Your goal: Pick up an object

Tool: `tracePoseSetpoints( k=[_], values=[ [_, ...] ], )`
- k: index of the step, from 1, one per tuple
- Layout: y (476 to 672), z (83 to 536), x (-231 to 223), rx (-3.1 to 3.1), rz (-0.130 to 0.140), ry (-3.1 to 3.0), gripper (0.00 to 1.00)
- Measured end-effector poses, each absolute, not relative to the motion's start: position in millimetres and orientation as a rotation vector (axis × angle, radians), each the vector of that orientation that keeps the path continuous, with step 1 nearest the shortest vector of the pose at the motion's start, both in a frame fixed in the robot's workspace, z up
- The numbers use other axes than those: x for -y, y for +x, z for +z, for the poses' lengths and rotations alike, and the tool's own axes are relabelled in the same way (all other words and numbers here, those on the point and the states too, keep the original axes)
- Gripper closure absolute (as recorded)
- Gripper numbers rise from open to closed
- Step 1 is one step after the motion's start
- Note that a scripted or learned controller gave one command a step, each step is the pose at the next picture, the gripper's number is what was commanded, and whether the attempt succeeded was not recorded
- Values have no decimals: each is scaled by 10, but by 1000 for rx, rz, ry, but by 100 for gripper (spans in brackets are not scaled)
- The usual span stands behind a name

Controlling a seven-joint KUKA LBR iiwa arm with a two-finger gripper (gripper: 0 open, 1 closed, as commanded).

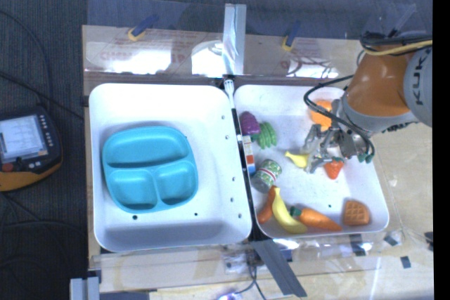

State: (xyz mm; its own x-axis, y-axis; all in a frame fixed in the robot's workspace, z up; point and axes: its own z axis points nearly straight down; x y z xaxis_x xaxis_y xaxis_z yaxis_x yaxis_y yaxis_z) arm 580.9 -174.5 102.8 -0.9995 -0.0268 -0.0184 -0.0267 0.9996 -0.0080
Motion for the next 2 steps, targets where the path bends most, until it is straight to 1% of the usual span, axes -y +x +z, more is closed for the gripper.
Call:
tracePoseSetpoints(
  k=[1,2],
  values=[
    [5806,1019,1740,-3124,-11,-42,0],
    [5817,1119,1735,-3121,-15,-43,100]
  ],
)
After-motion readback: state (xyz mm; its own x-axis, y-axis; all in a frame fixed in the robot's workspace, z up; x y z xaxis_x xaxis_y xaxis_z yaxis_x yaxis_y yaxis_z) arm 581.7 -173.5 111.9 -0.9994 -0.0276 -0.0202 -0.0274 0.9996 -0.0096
